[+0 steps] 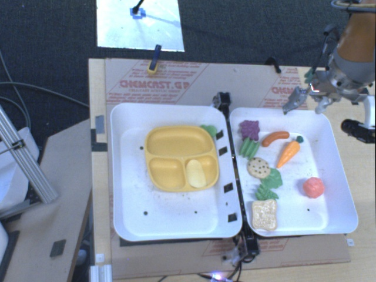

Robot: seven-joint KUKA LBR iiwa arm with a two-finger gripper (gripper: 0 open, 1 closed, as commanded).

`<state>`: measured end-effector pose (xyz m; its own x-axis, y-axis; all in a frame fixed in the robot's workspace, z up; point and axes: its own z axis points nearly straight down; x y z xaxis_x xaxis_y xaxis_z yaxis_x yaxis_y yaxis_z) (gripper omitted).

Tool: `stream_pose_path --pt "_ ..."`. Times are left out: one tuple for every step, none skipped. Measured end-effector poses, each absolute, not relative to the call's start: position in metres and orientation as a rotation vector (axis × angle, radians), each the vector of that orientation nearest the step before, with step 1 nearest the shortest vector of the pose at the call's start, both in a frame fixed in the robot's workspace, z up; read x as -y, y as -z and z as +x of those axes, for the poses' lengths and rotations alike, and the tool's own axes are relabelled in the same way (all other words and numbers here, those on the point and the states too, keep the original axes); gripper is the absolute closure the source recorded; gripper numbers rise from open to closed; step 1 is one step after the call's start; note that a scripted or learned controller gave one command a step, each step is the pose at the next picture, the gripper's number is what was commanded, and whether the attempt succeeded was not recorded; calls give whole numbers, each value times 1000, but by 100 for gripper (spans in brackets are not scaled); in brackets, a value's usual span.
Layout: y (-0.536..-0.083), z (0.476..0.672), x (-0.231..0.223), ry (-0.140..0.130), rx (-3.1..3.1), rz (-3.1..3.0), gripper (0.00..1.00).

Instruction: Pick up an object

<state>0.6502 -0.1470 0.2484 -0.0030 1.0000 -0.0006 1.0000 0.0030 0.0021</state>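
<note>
My gripper hangs over the far rim of the right bin, its two fingers spread open with nothing between them. Below it in that bin lie purple grapes, an orange sausage, a carrot, a green pod, a cookie, a green leafy piece, a red round fruit and a slice of toast. The sausage and carrot are the nearest to the gripper, a little toward the front and left of it.
The left bin holds a yellow divided plate with a pale oval piece in one compartment and a green piece at its far right corner. A black clipped divider runs between the bins.
</note>
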Motion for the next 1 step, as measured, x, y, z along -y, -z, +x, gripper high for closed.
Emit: stream_pose_path --pt "-119 570 116 12 -2233 2231 0"
